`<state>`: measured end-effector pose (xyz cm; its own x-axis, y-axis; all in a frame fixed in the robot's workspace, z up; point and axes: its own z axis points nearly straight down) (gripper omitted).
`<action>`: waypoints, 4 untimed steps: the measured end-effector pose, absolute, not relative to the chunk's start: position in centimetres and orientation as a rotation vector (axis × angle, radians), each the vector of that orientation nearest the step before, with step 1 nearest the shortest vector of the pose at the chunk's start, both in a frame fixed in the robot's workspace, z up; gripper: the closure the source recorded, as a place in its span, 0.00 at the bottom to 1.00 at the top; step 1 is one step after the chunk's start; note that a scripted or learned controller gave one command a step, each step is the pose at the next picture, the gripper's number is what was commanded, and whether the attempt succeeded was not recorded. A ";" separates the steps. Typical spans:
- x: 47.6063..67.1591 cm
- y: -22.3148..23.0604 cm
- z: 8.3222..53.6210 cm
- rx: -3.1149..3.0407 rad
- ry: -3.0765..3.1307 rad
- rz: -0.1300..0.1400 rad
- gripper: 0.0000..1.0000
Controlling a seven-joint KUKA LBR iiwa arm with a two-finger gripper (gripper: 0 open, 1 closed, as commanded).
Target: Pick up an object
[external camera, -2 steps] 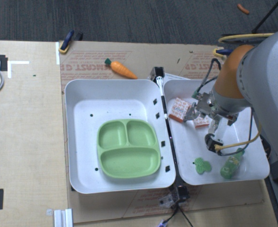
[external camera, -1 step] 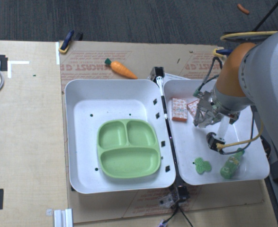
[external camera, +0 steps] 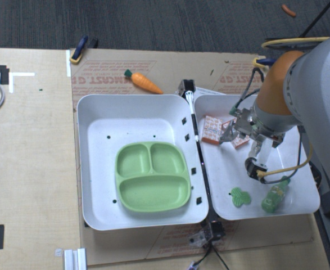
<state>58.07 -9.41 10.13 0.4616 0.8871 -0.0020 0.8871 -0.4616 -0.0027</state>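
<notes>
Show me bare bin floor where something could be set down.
Left white bin: the strip between its back wall and the green three-compartment plate. Right white bin: the floor between the red-and-white box and the small green toy. Crowded: its right side, with the gripper and the green bottle.

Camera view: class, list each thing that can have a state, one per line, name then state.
green divided plate, flat and right way up in the left bin
red and white box, lying in the right bin beside the gripper
green bottle, on its side in the right bin
small green toy, resting on the right bin's floor
toy carrot, lying on the cardboard outside the bins
</notes>
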 end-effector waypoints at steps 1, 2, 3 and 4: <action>64.9 -2.9 19.2 -2.586 -1.785 0.003 0.00; 57.4 -1.5 19.2 -2.579 -1.792 0.004 0.00; 58.2 -4.4 19.2 -2.362 -2.072 0.002 0.00; 56.5 -9.9 9.2 -2.172 -2.269 0.001 0.00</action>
